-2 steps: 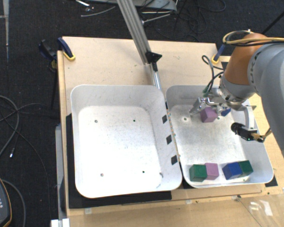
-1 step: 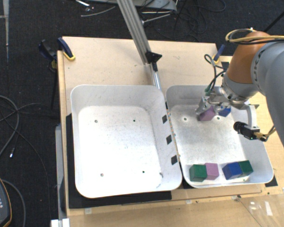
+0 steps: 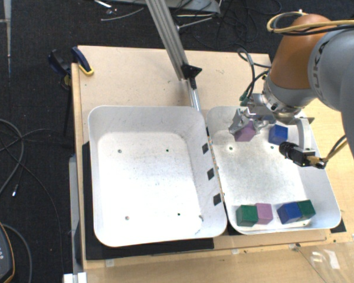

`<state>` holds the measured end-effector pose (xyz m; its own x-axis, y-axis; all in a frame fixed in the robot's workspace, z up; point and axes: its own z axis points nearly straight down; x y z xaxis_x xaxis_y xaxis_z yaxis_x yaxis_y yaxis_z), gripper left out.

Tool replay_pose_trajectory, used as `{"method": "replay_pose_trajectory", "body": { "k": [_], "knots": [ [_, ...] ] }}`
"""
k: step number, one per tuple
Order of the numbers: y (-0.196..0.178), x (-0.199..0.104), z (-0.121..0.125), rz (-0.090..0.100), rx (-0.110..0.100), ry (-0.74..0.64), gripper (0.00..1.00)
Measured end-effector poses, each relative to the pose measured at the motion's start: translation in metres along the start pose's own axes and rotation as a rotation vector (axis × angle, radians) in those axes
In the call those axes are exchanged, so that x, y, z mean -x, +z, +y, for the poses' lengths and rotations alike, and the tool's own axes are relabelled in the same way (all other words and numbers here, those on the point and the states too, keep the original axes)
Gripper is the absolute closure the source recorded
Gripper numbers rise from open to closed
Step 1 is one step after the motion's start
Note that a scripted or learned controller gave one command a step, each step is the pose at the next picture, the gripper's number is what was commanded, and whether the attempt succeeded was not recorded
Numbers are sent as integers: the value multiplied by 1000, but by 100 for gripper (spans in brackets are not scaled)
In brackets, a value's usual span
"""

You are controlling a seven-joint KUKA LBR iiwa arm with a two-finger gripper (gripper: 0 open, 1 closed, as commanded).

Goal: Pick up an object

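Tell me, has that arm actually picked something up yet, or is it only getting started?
It looks partway there. The gripper is over the far end of the right bin, with a purple block apparently between its fingers, so a grab seems underway. Whether the block is lifted clear, I cannot tell. Left untouched: a blue block beside it, and green, pink, blue and green blocks along the near edge.

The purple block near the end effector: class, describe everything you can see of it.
The purple block is a small, matte, solid-coloured cube, pale purple. It sits tilted in the far part of the right-hand white bin, directly under the end effector, whose grey parts overlap its top. Whether it is gripped or resting on the bin floor cannot be told. A blue block lies apart from it to the right.
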<state>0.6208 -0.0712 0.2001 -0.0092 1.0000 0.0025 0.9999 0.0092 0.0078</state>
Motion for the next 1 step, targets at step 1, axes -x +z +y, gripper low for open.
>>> {"method": "replay_pose_trajectory", "body": {
  "k": [1],
  "knots": [
    [-13, -100, 26, 1, -5, -1, 100]
  ]
}}
